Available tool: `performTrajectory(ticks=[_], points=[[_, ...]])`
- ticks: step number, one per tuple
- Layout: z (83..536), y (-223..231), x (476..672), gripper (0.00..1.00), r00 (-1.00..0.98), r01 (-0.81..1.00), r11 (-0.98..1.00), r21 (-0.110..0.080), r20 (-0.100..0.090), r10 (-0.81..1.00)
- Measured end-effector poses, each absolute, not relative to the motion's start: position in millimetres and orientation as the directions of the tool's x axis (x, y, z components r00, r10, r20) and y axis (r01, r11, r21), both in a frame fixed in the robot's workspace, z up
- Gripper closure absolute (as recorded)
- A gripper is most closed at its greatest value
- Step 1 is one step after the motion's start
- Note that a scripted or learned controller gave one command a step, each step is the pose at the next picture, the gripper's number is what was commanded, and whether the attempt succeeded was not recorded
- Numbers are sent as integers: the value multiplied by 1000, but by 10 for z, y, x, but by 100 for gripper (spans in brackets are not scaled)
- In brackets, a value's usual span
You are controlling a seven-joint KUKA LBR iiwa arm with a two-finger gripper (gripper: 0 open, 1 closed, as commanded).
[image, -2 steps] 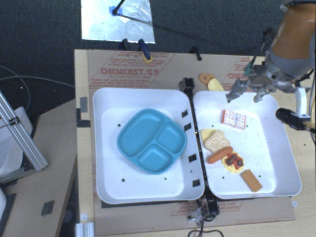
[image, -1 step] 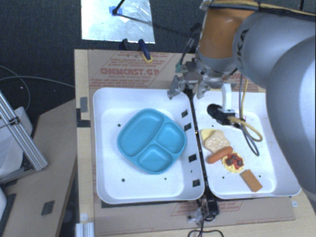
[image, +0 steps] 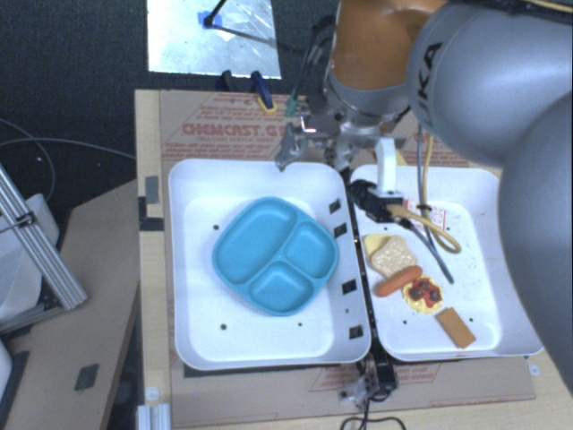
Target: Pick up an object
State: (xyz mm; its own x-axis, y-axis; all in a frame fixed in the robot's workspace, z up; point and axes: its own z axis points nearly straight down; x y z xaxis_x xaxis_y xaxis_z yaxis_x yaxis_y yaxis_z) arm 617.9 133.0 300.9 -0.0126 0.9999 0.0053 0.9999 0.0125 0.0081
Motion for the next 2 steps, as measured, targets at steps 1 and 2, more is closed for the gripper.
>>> performTrajectory(ticks=[1, 2], points=[[3885, 1797, 5889, 0, -11, 1000, 11, 11, 6, 1000], [4350, 2321, 5377, 0, -12, 1000, 12, 6, 6, 1000]])
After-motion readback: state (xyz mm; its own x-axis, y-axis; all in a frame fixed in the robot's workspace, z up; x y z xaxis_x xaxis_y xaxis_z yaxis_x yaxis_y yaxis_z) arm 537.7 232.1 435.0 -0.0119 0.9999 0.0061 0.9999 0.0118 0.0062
